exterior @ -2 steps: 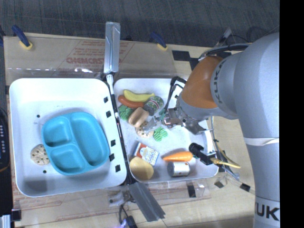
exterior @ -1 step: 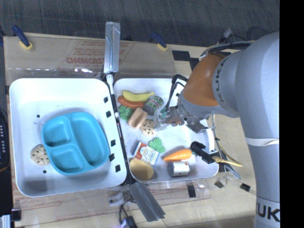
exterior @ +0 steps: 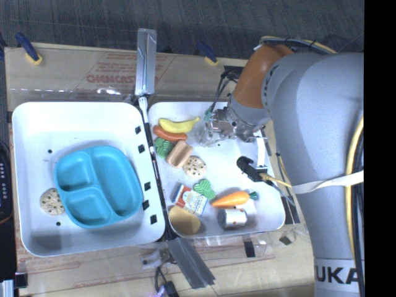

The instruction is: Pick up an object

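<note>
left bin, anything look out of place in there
One thing does: a cookie lies loose on the left bin floor, tucked against the blue divided tray's left edge instead of in a compartment. A matching cookie lies among the toy food in the right bin.

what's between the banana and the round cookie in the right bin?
In the camera view, between the banana and the cookie: an orange-red sausage-like piece and a tan bun-like piece.

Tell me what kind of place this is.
Probably a robot grasping test bench: two shallow white bins clamped side by side, plastic toy food such as a yellow banana and orange carrot, and a grey KUKA arm.
</note>
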Robot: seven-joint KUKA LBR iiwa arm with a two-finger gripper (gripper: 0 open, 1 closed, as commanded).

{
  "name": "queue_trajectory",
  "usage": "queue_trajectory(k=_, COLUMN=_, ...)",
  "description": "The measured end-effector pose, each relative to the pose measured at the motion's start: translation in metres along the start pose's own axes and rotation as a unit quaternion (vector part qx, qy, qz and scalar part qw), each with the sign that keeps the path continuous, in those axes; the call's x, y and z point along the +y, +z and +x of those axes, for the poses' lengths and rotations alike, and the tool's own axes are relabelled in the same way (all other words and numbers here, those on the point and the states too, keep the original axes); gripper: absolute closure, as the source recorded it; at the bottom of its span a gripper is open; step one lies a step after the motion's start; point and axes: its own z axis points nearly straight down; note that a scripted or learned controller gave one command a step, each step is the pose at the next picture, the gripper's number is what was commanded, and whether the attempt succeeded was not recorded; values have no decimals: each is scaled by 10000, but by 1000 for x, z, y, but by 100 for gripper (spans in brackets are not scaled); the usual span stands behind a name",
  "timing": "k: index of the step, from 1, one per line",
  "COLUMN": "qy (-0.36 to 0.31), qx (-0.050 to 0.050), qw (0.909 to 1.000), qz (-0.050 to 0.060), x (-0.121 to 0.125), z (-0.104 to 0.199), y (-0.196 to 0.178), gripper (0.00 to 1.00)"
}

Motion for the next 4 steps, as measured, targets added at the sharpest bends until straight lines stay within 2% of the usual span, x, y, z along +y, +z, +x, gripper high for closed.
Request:
queue_trajectory(k=1, qy=-554, qx=-16, qw=9984, qz=-80, x=-31, z=-10, y=-123, gripper=100)
queue_trajectory(k=2, qy=-553, qx=-3, qw=9985, qz=-16, x=-34, z=-9, y=-116, gripper=0)
queue_trajectory(k=3, qy=-553, qx=-3, qw=9985, qz=-16, x=-34, z=-9, y=-116, gripper=0)
queue_trajectory(k=4, qy=-811, qx=11, qw=9967, qz=10, x=10, z=48, y=-6, gripper=0)
